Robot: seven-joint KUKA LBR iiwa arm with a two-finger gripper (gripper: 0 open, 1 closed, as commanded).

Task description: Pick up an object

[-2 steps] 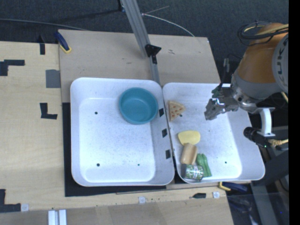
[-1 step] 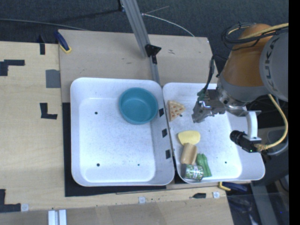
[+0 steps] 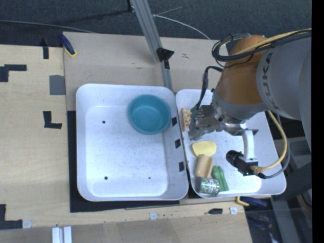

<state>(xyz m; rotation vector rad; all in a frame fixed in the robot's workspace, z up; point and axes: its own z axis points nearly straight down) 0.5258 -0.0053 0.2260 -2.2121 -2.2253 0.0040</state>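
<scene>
Jaws are lowered into the right bin near its upper left corner, presumably for a pick; their opening cannot be told. Yellow piece lies just below, ungrasped.

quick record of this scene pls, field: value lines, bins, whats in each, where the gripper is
left bin: holds a blue bowl near its far right corner
right bin: holds a yellow piece, a tan cylinder, a green item, a small can and a waffle-like piece
gripper: low over the right bin's far left part, just above the yellow piece
grasp: nothing visibly between the fingers
arm: reaches in from the right
</scene>
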